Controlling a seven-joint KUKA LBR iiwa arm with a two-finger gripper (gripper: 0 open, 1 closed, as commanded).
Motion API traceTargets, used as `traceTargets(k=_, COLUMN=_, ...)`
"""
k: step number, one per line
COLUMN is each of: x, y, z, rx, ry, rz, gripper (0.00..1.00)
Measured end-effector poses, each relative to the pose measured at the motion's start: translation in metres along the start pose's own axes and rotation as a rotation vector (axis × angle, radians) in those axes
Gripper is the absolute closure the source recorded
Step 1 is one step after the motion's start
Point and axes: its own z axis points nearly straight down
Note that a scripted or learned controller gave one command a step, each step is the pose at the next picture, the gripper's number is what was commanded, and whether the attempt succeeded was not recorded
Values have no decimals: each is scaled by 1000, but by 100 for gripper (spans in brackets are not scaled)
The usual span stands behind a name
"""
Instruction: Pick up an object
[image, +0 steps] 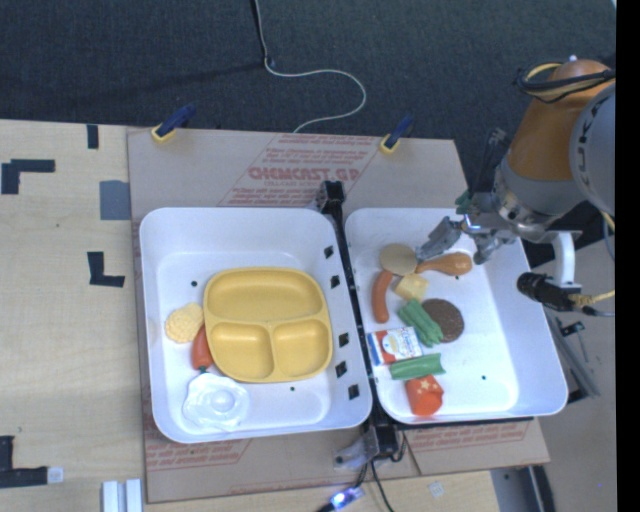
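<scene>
My gripper (462, 243) hovers over the back of the right bin (520, 385), its fingers spread open with nothing between them. Just below it lies an orange-brown drumstick (446, 265), next to a tan round piece (397, 258) and a yellow cheese cube (411, 287). Further forward in the same bin are a sausage (381, 295), a green pod (420, 322), a brown patty (447, 319), a small carton (394, 346), a green bean (416, 366) and a red pepper (425, 395).
The left bin (165, 235) holds a yellow divided plate (267, 323), a round cracker (184, 323), a red-orange piece (201, 347) and a white fried-egg shape (216, 400). Black clips run along the wall between the bins. The arm's orange band (550, 120) stands at upper right.
</scene>
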Motion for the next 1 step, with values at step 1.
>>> traceTargets(k=1, x=0, y=3, z=-9, rx=-14, ry=-2, rz=-3, gripper=0)
